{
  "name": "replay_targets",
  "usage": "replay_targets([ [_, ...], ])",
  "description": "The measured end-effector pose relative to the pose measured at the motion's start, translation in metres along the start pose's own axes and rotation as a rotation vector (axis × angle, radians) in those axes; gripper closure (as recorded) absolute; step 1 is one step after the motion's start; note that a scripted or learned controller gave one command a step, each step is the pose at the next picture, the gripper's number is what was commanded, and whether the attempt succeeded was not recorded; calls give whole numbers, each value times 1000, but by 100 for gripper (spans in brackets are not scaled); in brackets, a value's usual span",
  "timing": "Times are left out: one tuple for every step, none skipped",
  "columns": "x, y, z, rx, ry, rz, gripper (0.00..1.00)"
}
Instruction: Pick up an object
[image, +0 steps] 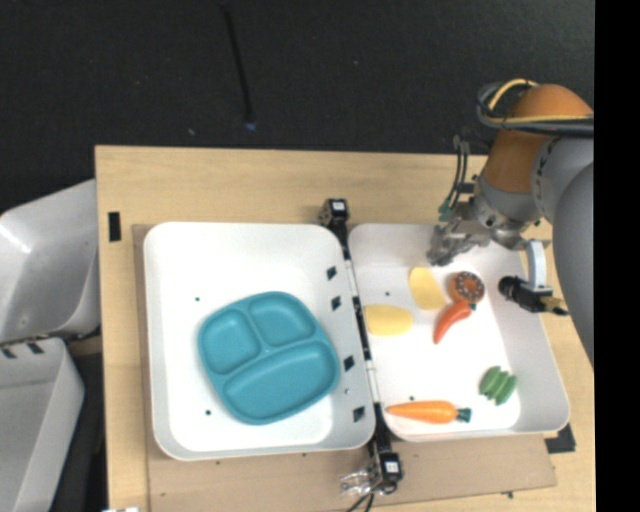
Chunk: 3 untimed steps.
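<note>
gripper (447, 243) hangs over the right bin's far edge, can't tell its state, yellow piece (426, 288) just below-left.

The wooden bench (230, 185) carries two shallow white bins side by side, touching along the middle. The left bin (175, 270) sits toward the left part of the bench, and the right bin (525, 385) reaches near its right edge.

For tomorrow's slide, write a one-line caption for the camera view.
Gripper hovers over the right bin of toy food; a blue divided plate lies in the left bin.
</note>
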<state>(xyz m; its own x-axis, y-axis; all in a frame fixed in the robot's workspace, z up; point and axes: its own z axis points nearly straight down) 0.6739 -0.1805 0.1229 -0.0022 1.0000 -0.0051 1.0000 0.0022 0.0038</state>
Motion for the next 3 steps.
replay_targets([
  [-11, 4, -58, -3, 3, 4, 100],
  [-13, 6, -113, -3, 3, 0, 100],
  [-14, 6, -86, 4, 2, 0, 100],
])
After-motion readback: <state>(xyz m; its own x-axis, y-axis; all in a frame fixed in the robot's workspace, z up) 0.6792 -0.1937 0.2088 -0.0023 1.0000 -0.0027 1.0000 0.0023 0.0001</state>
